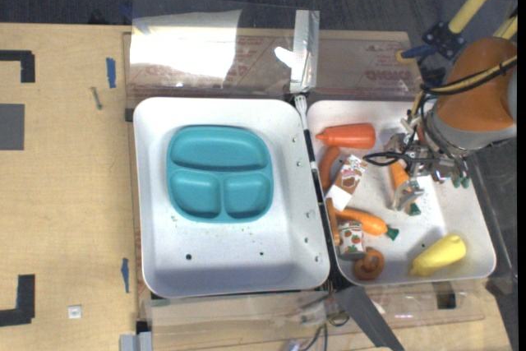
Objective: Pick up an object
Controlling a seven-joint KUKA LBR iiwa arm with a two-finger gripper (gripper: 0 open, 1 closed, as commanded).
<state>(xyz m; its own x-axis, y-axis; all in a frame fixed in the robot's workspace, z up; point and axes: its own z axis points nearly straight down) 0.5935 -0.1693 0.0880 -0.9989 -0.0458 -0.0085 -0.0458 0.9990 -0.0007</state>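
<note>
You've got the hand [408,191] low in the right white bin [472,214] by a small orange carrot [399,173]; grip state unclear; nothing lifted yet.

bench [66,201]: pale wood, black square marks near its left edge, blue tape bits | left white bin [156,259]: sits on bench, touching its neighbour | right white bin [468,210]: sits on bench beside it | clear plastic sheet [205,53]: lies behind both bins
</note>
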